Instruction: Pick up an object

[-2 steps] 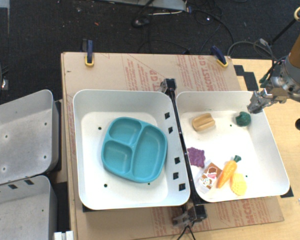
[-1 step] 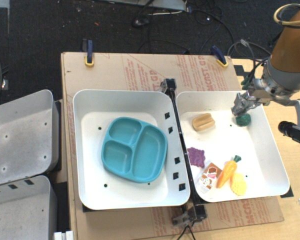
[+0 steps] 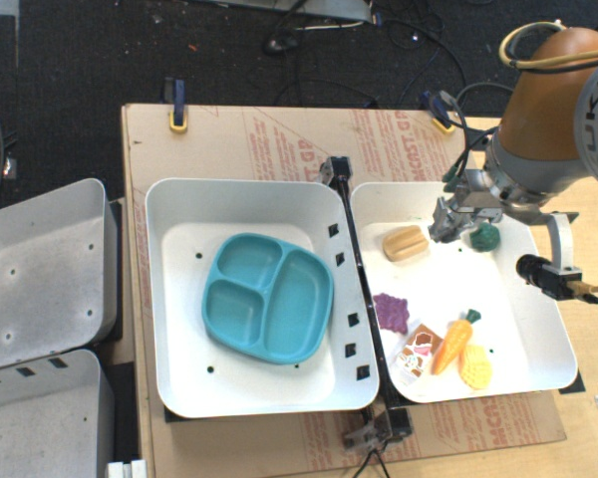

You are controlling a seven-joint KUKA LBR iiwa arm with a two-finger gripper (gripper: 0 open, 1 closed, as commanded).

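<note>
My gripper (image 3: 447, 229) hangs low over the back of the right bin (image 3: 538, 342). Just left of it lies a tan bread roll (image 3: 405, 243), and a dark green object (image 3: 485, 237) sits close on its right, partly behind the wrist. Nearer the front are a purple piece (image 3: 391, 313), an orange carrot (image 3: 452, 345), a yellow corn cob (image 3: 474, 367) and a small red-and-white packet (image 3: 419, 351). Nothing shows between the gripper's tips.
The left bin (image 3: 179, 366) holds a teal divided plate (image 3: 269, 297). A black divider (image 3: 359, 297) runs between the two bins. Both stand on a cardboard sheet (image 3: 249, 137), and grey trays (image 3: 40, 267) lie off to the left.
</note>
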